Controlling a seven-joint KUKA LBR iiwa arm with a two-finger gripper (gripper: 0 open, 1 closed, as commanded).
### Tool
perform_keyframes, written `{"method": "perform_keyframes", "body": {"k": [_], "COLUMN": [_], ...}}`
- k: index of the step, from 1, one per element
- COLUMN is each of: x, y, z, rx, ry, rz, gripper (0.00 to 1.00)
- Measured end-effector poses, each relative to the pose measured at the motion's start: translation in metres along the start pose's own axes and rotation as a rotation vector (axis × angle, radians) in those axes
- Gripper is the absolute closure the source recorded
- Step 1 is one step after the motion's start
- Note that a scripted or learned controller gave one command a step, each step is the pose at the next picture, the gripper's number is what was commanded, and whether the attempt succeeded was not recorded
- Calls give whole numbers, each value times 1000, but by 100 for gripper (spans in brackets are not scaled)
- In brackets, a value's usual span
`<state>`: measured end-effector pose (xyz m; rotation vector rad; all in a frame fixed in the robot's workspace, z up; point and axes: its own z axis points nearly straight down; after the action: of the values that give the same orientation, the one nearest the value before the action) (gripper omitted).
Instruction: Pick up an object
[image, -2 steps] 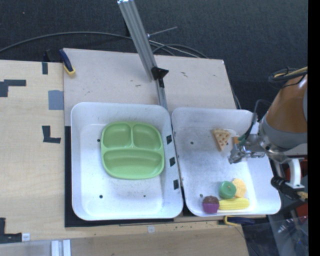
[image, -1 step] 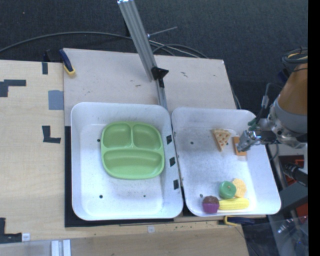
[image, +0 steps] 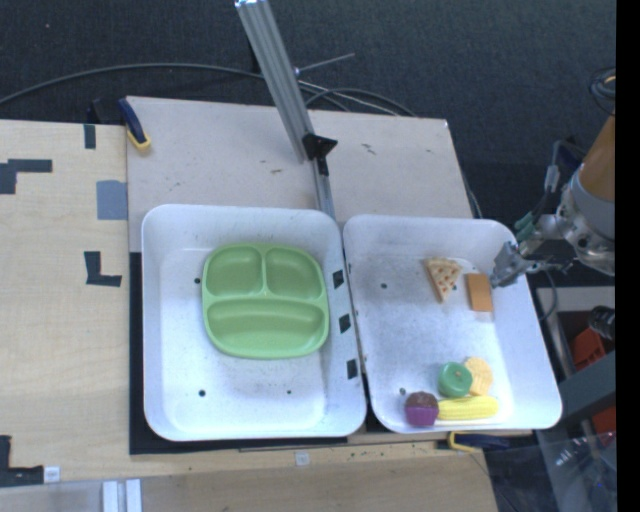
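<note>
Pale tabletop (image: 250, 150) carries two bins; the claw (image: 505, 265), grip unreadable, should centre over the orange block (image: 479, 293) before descending.

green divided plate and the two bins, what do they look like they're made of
Green divided plate: probably moulded plastic, with uniform colour, soft sheen and rounded compartment ridges. Left bin and right bin: likely thin formed plastic, white, with rounded corners and lips; dark speckling suggests wear. The view cannot confirm either.

A pale wooden bench (image: 60, 330) is seen, on which two shallow white plastic bins, left (image: 160, 300) and right (image: 520, 340), are set touching side by side.
</note>
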<state>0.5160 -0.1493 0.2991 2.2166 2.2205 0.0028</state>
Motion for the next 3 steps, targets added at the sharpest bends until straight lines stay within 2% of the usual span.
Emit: {"method": "perform_keyframes", "body": {"k": [2,3], "x": [92,148], "y": [25,47], "z": [5,16], "rx": [5,6], "ry": [3,3], "rz": [-4,-6], "gripper": [100,100]}}
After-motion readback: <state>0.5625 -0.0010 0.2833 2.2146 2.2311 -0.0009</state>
